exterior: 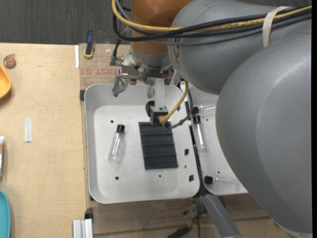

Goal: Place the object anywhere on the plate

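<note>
Overhead, the gripper (142,83), its state unclear, hangs over a white bin (92,148) on the wooden bench (49,103), dark carpet (49,14) beyond.

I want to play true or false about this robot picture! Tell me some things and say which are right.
1. A clear vial lies in a white bin. True.
2. The vial stands upright. False: it lies on its side.
3. A black ribbed block shares that bin with the vial. True.
4. The block lies on top of the vial. False: they lie apart, side by side.
</note>
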`<state>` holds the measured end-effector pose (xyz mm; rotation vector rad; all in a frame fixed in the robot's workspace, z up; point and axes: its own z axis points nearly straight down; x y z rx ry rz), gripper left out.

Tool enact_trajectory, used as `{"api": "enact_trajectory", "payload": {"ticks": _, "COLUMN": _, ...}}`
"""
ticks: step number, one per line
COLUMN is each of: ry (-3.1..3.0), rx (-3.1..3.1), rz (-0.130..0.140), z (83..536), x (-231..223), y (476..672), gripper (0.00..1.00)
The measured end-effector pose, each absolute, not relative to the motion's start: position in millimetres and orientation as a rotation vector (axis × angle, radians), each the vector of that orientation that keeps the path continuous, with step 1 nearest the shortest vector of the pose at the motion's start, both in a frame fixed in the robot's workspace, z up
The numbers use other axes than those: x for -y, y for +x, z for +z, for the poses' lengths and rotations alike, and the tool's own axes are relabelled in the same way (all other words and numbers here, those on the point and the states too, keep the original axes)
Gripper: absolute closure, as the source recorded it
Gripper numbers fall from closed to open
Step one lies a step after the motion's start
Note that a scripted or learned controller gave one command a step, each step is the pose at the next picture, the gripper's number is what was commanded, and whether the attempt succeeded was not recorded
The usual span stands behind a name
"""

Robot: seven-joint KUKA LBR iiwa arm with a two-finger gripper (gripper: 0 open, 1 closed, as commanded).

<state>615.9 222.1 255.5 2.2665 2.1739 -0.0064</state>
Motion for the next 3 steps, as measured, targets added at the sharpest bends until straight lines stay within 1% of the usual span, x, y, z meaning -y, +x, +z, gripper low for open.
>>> {"api": "enact_trajectory", "payload": {"ticks": 1, "ry": 2.264, "rx": -2.175, "rz": -0.014, "z": 262.8, "x": -221.6, "y": 615.9, "gripper": 1.00}}
{"api": "enact_trajectory", "payload": {"ticks": 2, "ry": 2.265, "rx": -2.174, "rz": -0.015, "z": 262.7, "x": -221.4, "y": 615.9, "gripper": 0.00}}
{"api": "enact_trajectory", "payload": {"ticks": 3, "ry": 2.262, "rx": -2.176, "rz": -0.020, "z": 270.6, "x": -221.0, "y": 616.1, "gripper": 1.00}}
